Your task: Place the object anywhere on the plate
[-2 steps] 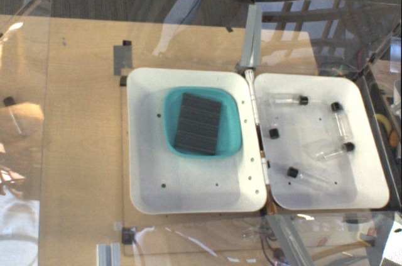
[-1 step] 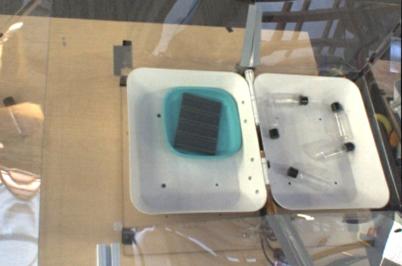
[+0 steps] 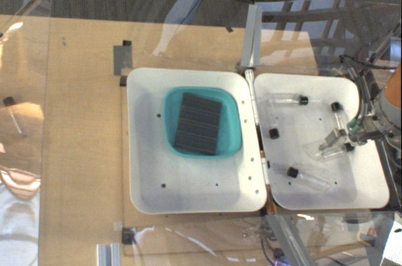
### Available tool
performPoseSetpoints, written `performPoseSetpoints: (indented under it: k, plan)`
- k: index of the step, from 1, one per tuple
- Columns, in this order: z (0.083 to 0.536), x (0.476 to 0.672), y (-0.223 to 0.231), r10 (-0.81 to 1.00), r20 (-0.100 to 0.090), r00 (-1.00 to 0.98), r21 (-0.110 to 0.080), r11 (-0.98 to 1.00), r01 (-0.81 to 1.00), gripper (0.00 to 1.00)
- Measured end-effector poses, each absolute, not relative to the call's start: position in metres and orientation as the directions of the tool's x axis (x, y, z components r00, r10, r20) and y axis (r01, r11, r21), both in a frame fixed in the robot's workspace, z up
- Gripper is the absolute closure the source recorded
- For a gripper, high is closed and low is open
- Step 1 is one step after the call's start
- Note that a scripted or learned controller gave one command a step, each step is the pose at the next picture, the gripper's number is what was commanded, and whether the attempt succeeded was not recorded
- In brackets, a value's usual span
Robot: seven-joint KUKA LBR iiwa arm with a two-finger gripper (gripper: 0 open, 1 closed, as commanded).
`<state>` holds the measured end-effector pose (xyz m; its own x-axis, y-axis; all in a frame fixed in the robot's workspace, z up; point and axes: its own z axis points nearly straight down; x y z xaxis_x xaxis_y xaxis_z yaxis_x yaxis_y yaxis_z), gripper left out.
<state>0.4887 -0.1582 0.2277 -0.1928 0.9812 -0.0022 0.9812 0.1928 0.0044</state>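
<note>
L bin (image 3: 144,189): teal plate (image 3: 233,133) w/ dark ribbed block (image 3: 199,124) lying flat on it, approx centred. R bin (image 3: 370,192): several clear tubes w/ black caps (image 3: 286,98) scattered. Gripper (image 3: 333,146) low over R bin's right side, near a tube; can't tell if fingers wide or closed

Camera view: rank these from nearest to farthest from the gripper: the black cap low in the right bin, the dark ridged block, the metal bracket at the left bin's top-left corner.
From the gripper, in the right bin:
1. Black cap, right bin, lower middle.
2. Dark ridged block, on the teal plate in the left bin.
3. Metal bracket, on the bench.
</note>
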Motion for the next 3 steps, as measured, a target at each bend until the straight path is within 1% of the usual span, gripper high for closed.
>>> performPoseSetpoints:
  k: [1,2,3]
  plan:
    - [0.203,0.489,-0.206,0.985,-0.004,-0.17,0.006,0.17,0.985,0.0]
    - [0.237,0.489,-0.206,0.99,-0.004,-0.141,0.008,0.141,0.99,0.0]
    - [0.338,0.489,-0.206,0.981,-0.007,-0.196,0.01,0.196,0.981,0.0]
